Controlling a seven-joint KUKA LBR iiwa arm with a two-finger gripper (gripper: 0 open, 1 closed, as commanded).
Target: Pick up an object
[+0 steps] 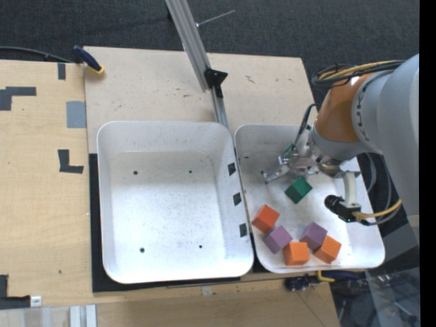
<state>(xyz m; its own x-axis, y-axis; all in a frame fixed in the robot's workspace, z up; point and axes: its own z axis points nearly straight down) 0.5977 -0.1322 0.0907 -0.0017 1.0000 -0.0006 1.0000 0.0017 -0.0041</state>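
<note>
Green cube (298,190) just below claw (289,169), in right bin (253,142)

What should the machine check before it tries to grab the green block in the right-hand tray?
1. Pincer above the right bin: ok.
2. Green cube in plain sight, just below the pincer: ok.
3. Green cube apart from its neighbours: ok; the nearest orange cube lies clear of it.
4. Pincer lined up over the cube: cannot tell; it looks a little off to the upper left.
5. Cube already gripped: not ok; nothing seen between the fingers.
</note>
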